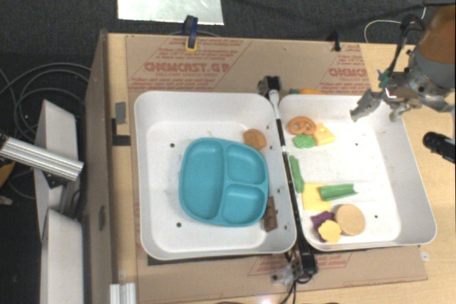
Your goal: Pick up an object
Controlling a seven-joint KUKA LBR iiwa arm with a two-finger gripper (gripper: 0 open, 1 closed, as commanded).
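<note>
Over in the right bin the pickings sit along the left half: a pretzel near the top, a yellow block just beside it and a green leafy piece touching under the pretzel. Further down, a green stick lies across a yellow slab, and in the near corner a tan disc crowds against a purple piece and a small yellow lump. A thin green strip runs along the bin's left wall. And the gripper? It hovers over the top right of that same bin, claw spread wide, with nothing between the fingers, well apart from the lower cluster and off to the right of the pretzel group. The grey arm comes in from the right edge. Something orange peeks out just behind the bin's far rim. Moving across, the left bin holds a blue divided plate at its middle, a brown lump just off the plate's top right corner, and a dark brown piece against the right wall by the plate's lower corner. Both bins rest on a cardboard sheet with red print.
</note>
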